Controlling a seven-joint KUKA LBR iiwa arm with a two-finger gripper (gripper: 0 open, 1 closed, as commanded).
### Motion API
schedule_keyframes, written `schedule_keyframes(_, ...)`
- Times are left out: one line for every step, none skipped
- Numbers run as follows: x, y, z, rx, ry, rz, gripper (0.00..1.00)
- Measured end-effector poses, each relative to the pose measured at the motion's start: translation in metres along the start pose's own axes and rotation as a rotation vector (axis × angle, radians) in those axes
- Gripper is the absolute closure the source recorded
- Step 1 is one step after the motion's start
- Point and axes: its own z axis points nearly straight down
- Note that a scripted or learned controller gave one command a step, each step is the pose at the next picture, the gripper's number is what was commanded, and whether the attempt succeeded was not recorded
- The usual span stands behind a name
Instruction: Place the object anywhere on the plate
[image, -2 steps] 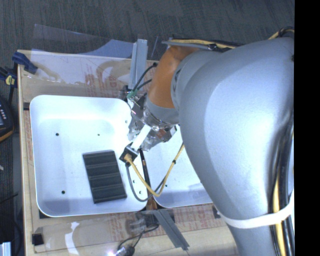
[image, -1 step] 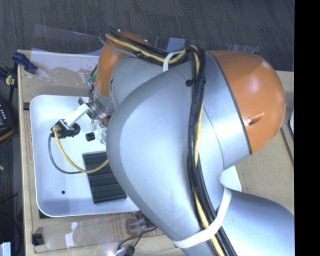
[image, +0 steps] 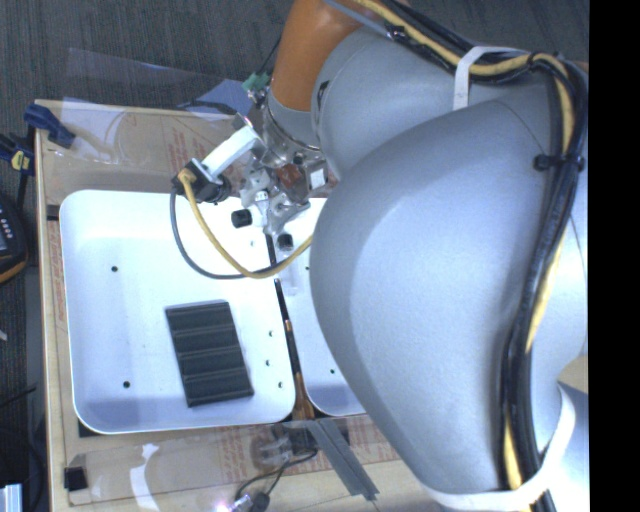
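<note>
The dark ribbed plate (image: 208, 353) lies flat in the left bin (image: 90, 300), toward its near edge. Beyond the plate, over the bin's far right corner, hangs the gripper (image: 272, 215); its state cannot be told, and no object is identifiable there. The likely risk is an empty-handed placing run, or the bulky arm (image: 440, 280) hiding a misaligned drop.

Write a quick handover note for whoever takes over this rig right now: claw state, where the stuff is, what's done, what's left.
Claw: over the seam between the two bins, near their far end; the view does not show a thing between its fingers.
Dark ribbed rectangular object: lies flat in the left bin, near its front, apart from the claw.
Right bin: mostly hidden by the arm; I cannot see a plate.
Done: nothing that shows here.
Left: pick the object up and set it on the plate.
</note>
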Motion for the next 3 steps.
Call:
schedule_keyframes(-0.038, 0.052, -0.103, -0.003, 0.002, 0.198, 1.00)
schedule_keyframes(0.012, 0.028, 0.011, -0.001, -0.009, 0.147, 1.00)
schedule_keyframes(-0.042, -0.069, -0.030, 0.003, -0.005, -0.031, 1.00)
